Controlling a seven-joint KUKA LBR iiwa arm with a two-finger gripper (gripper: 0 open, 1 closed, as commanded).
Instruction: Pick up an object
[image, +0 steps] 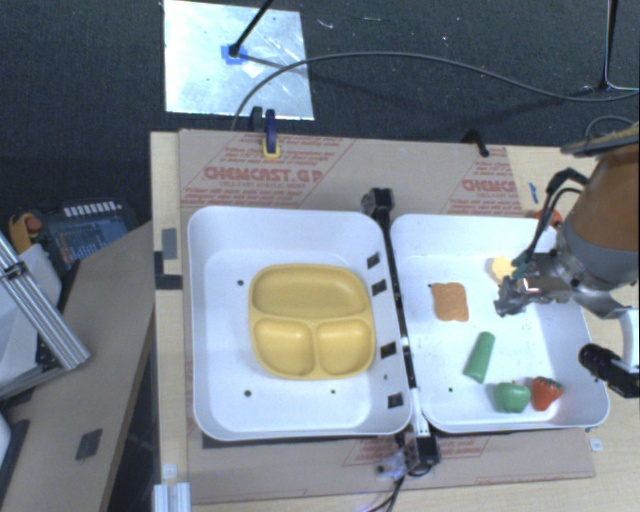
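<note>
the bench (170, 330) is pale wood, and on it lies a brown cardboard sheet (330, 165) under both bins. at the near edge of the sheet a small bundle of wires (405, 462) sits where the two bins meet.

the right bin (570, 415) holds the small things. nearest are a green pepper (511, 397) and a red piece (545, 392), touching side by side in the near right corner. just behind them a green cylinder (480, 356) lies tilted on the white floor. further back is a flat orange-brown slice (449, 301), and beyond it a small yellow piece (501, 268), close to the gripper (517, 295). the gripper hangs low over the right part of this bin, near the yellow piece; its fingers are dark and small here, and i cannot tell if they are spread or pressed together. nothing is seen between them. the arm (608, 225) comes in from the right with its orange band.

the left bin (215, 260) holds a yellow tray (308, 320) with three compartments, in the middle.

on the far part of the cardboard, red letters read "chemcast g p", and the same word starts again at the right, partly cut. a blue and yellow clamp (269, 133) grips the far edge. behind is dark carpet (80, 100) with a shiny metal plate (238, 60) and a long cable (440, 68). at the left stands a device with keys (85, 232).
</note>
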